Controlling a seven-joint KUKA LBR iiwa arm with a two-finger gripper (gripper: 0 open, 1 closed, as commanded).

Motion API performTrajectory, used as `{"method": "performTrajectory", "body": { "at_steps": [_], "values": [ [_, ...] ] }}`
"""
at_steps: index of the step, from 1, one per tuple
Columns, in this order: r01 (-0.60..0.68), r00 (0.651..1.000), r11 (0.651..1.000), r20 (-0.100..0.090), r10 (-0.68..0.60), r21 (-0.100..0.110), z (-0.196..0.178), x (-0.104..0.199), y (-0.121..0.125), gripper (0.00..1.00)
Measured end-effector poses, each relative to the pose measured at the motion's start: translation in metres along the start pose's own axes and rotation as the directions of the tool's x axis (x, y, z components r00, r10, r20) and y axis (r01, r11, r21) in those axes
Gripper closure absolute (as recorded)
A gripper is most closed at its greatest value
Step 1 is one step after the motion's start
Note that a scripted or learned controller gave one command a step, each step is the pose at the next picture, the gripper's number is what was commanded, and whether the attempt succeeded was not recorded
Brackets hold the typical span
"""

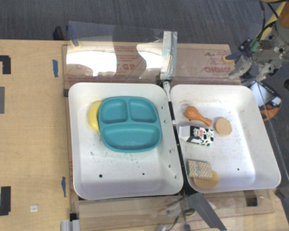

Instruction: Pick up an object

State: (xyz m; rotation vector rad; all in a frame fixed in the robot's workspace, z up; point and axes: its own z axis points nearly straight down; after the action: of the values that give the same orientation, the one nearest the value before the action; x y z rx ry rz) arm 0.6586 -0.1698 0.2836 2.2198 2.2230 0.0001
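Nearest the camera, a patterned pouch [199,168] lies on a tan disc [205,180] in the right bin [245,167], untouched like its 3 neighbours. Nothing is picked yet. My end effector [254,64] hangs beyond the bin; its state I cannot tell.

- Bright, even overhead light; colours read clearly across the bench.
- Strong white glare on the clear plastic sheet [115,57] at the far side, washing out its surface.
- Both white bins [86,177] are bright, nearly overexposed, with only soft, faint shadows beside the teal tray [130,124].
- Overall focus is slightly soft; small details look a little blurred.
- The dark floor at the far edge stays dim.
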Motion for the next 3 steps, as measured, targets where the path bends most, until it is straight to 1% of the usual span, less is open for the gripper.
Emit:
{"method": "performTrajectory", "body": {
  "at_steps": [1, 2, 3],
  "values": [
    [0.190, 0.982, 0.982, -0.001, -0.190, 0.003, 0.044, -0.020, 0.008, 0.00],
    [0.215, 0.977, 0.977, 0.006, -0.215, -0.007, 0.008, -0.050, 0.009, 0.00],
    [0.240, 0.971, 0.971, -0.002, -0.240, 0.004, 0.065, -0.052, 0.008, 0.00]
  ]
}}
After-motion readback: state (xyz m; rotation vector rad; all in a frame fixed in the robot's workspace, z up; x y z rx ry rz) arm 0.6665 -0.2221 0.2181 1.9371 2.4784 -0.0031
